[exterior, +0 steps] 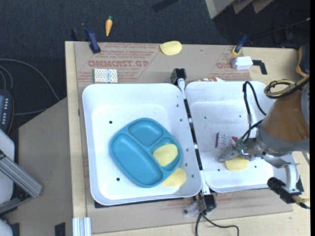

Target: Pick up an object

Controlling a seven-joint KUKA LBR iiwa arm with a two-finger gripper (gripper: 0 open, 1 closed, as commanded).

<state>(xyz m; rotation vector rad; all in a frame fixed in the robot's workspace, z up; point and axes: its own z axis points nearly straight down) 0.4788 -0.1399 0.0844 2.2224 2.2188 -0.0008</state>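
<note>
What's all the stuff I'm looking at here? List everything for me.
White bins: 2, side by side on the bench.
Divided plate: 1, blue, left bin.
Yellow pieces: 4; one on the plate, one beside it, one in the right bin, one on the bench behind the bins.
Small packet: 1, purplish and white, right bin.
Patterned card: 1, bench, back left.
Toy carrot: 1, orange, floor.
Arm: 1, orange band, right.
Gripper: 1, grey, over the right bin's yellow piece.

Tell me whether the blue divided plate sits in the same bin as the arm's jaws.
No: the blue divided plate lies in the left bin, while the gripper is down in the right bin.
</note>
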